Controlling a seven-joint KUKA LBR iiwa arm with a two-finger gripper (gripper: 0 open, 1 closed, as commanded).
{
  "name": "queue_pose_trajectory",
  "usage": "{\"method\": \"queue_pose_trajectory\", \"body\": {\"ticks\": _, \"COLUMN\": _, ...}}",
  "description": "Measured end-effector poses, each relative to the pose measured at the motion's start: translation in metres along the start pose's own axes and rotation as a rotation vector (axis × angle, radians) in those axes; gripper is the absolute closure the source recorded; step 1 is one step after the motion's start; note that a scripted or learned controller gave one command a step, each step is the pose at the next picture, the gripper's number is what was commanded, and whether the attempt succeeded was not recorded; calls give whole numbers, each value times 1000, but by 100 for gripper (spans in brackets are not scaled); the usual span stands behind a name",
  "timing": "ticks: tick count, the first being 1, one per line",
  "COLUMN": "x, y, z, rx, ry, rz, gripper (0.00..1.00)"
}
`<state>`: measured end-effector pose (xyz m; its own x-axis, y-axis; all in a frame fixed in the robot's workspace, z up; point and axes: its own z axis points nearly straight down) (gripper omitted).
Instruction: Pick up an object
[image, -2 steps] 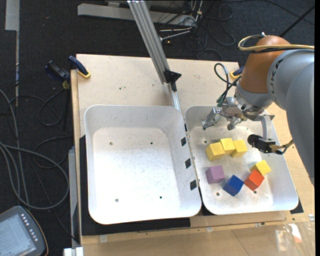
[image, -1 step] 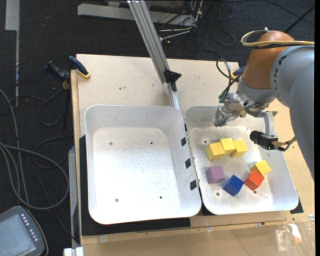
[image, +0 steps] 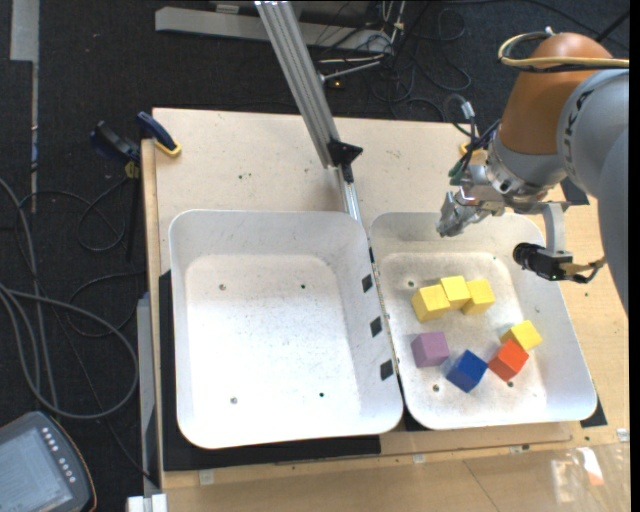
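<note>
Pincer (image: 452, 222): I log it hanging over the far rim of the right bin (image: 575, 385), at the end of the grey arm (image: 590, 110) with its orange band, reaching in from the right. I cannot tell whether it is released or clenched; nothing visible is carried by it.

Right bin contents, as I read them:
- Three yellow blocks (image: 455, 294) near the bin's middle, touching in a row. The row's long axis runs left to right, tilted a little so its right end sits slightly farther from me. It lies near the pincer, on the side towards me.
- Purple block (image: 431, 348), towards me from the row's left end, apart from it.
- Blue block (image: 466, 370), just beside the purple one, on its right and nearer me, standing corner-on.
- Red block (image: 510, 359), right of the blue one, close by it.
- Small yellow block (image: 525, 335), touching or almost touching the red block's far right side; I cannot tell which.

These loose blocks are roughly cube-shaped, so I log no long axis for any one of them.

Left bin (image: 195, 300): white, shallow, speckled floor, abutting the right bin along a shared edge.

Bench (image: 250, 160): pale board under both bins. A slanted metal pole (image: 305, 85) crosses its far side. A blue and yellow clamp (image: 155, 135) grips the far left corner.
</note>
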<state>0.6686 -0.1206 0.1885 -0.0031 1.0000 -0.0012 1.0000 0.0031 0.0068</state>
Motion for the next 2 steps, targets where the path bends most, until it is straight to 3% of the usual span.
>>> {"method": "queue_pose_trajectory", "body": {"ticks": 1, "x": 8, "y": 9, "z": -55, "rx": -1, "ry": 0, "rz": -1, "gripper": 100}}
{"method": "queue_pose_trajectory", "body": {"ticks": 2, "x": 8, "y": 10, "z": -80, "rx": 2, "ry": 0, "rz": 0, "gripper": 100}}
